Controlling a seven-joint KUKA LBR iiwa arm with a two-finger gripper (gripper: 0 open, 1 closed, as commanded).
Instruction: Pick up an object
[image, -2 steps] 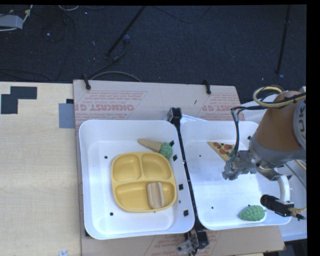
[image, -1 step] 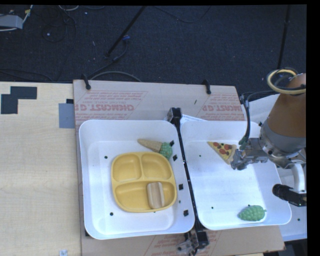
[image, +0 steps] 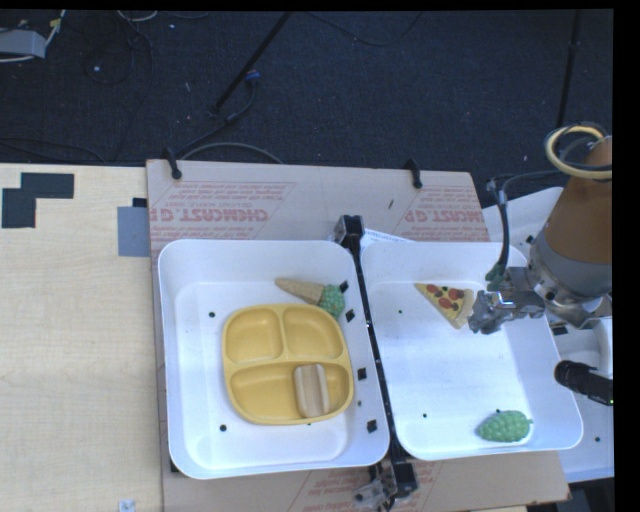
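A pizza slice toy (image: 447, 300) lies in the right bin (image: 440, 400) near its far side. My gripper (image: 484, 317) hangs just to the right of the slice, low over the bin floor, with its fingers close to the slice's crust end. A green leafy toy (image: 504, 427) rests at the right bin's near right corner. In the left bin (image: 190, 400) a yellow divided plate (image: 288, 362) carries a tan hot-dog bun (image: 311, 389). Just beyond the plate lies an ice-cream cone (image: 311, 293) with a green scoop.
A black divider (image: 366, 340) runs between the two bins. The arm's orange band (image: 588, 210) and grey wrist reach in over the right bin's right rim. Cardboard (image: 280, 205) lies under the bins, and a wooden bench top (image: 70, 350) spreads to the left.
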